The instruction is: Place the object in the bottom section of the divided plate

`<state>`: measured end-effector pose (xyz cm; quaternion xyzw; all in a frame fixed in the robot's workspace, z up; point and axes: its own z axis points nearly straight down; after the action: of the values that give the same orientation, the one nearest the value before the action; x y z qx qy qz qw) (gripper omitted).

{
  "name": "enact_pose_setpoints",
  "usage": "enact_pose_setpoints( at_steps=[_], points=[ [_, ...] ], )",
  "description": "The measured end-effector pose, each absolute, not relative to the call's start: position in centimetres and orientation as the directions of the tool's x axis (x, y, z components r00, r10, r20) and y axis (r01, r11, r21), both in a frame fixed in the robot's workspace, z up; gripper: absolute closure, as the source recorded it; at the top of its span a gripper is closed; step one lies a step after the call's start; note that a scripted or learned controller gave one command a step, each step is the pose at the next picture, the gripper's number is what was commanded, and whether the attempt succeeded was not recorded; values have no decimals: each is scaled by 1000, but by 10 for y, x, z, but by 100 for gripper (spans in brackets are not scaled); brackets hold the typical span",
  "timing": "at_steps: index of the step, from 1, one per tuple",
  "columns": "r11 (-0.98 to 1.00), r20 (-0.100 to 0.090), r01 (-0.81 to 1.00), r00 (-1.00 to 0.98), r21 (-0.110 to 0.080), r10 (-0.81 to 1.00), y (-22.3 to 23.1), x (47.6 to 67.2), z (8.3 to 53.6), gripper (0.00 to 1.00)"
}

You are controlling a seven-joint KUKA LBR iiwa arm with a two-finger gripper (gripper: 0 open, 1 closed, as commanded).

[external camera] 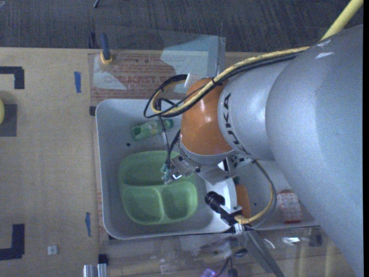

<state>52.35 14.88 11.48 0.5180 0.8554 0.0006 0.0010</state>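
Now arm (277,126) bent over bin (109,172) | end effector (173,175) above plate (155,198)

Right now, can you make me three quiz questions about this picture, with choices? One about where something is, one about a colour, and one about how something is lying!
1. Where is the divided plate?
A. In the left white bin
B. On the carpet
C. On top of the arm

2. What colour is the divided plate?
A. Red
B. Green
C. Blue

3. How does the small green bottle lie?
A. Standing upright on the plate
B. On its side in the bin, above the plate in the view
C. Hanging from a cable

Answers: 1 A, the bin's walls surround it. 2 B, it is light green all over. 3 B, its long side rests on the bin floor.
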Motion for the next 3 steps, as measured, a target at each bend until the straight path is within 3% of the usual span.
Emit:
enact_pose_setpoints(
  at_steps=[1, 2, 3],
  points=[
    [581, -2, 814, -581, -1, 814, 163, 544, 374, 100],
    [403, 0, 915, -403, -6, 915, 197, 586, 279, 100],
    [432, 1, 902, -432, -6, 902, 174, 512, 197, 100]
  ],
)
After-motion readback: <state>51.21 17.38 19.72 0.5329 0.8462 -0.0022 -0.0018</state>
